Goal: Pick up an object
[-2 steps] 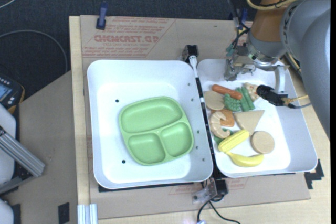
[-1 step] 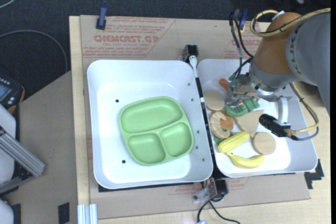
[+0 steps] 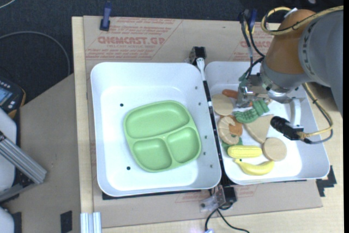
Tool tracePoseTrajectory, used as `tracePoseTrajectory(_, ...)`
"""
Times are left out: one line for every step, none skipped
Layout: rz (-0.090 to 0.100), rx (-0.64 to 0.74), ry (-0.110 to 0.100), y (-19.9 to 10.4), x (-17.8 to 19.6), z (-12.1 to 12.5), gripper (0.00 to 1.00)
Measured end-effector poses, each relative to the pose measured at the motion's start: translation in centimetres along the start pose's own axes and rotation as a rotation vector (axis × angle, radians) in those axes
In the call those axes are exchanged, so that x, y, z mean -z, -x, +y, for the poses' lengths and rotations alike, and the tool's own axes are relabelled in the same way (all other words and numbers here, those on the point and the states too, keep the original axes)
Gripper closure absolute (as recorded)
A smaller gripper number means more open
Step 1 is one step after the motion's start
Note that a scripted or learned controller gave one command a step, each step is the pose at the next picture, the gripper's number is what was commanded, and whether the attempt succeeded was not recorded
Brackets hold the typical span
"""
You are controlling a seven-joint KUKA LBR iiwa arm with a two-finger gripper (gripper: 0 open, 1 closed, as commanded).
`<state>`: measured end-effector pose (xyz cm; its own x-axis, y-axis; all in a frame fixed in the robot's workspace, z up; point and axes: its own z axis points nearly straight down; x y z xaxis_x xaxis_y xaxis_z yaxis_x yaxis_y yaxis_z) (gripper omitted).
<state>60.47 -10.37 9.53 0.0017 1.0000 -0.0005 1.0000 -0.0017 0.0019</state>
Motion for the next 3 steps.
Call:
tracePoseTrajectory(0.000,-0.001,0.002,0.0,1.0,0.0,1.00)
tracePoseTrajectory(-0.004,-0.001,0.015,-1.0,-0.5,-3.5,1.00)
tracePoseTrajectory(-0.001,0.005,0.006,-4.8,15.3,-4.2,1.00)
